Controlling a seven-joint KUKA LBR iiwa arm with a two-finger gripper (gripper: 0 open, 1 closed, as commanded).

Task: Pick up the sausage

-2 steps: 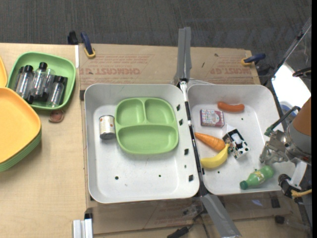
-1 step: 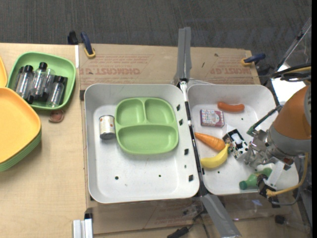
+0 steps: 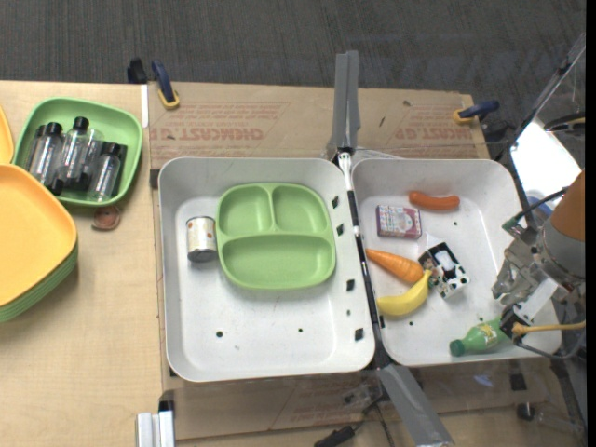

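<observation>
Right bin [image 3: 494, 177]: sausage [image 3: 434, 199] at back, gripper [image 3: 523, 287] well apart, finger state unclear; risk grabbing carrot [image 3: 395, 264] instead.

Both white bins [image 3: 177, 250] look like smooth moulded plastic to us, slightly glossy. The green divided plate [image 3: 277, 236] is matt plastic, same as the green tray [image 3: 126, 128] far left holding glossy dark-capped bottles [image 3: 74, 161]. The little can [image 3: 200, 239] reads as shiny metal. The sausage [image 3: 434, 199], carrot [image 3: 395, 265] and banana [image 3: 406, 298] all have that smooth toy-plastic sheen. Under the bins we see brown printed cardboard [image 3: 242, 124], matt, on a pale wood-look surface [image 3: 121, 324]. The orange plates [image 3: 33, 245] look smooth and satiny.
</observation>
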